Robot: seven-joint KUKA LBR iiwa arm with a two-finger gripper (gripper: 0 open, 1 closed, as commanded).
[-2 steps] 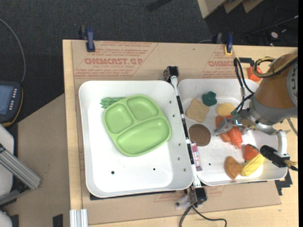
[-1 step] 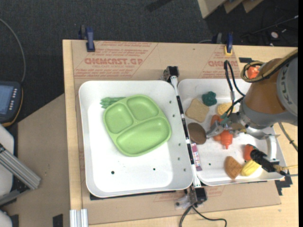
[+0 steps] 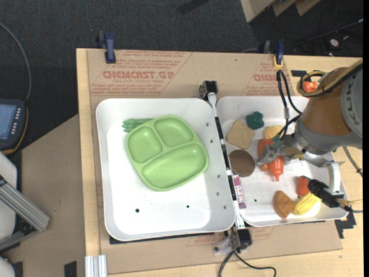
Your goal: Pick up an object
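Note:
The right bin (image 3: pixel 253 217) holds several toy foods. There is a teal piece (image 3: pixel 254 120), a tan bread slice (image 3: pixel 240 134), a brown round patty (image 3: pixel 242 162), an orange carrot-like piece (image 3: pixel 277 168), a red piece (image 3: pixel 303 184), a yellow piece (image 3: pixel 307 203) and an orange-brown piece (image 3: pixel 282 203). My gripper (image 3: pixel 275 153) is low over the middle of this bin, right above the orange carrot-like piece and beside a second orange piece (image 3: pixel 264 148). The arm's orange band (image 3: pixel 324 109) rises behind it to the right.
The left bin (image 3: pixel 115 206) holds a green divided plate (image 3: pixel 167 152) with a small green item (image 3: pixel 134 123) at its upper left corner. A dark rail (image 3: pixel 226 160) separates the bins. A cable (image 3: pixel 283 94) hangs over the right bin's far side.

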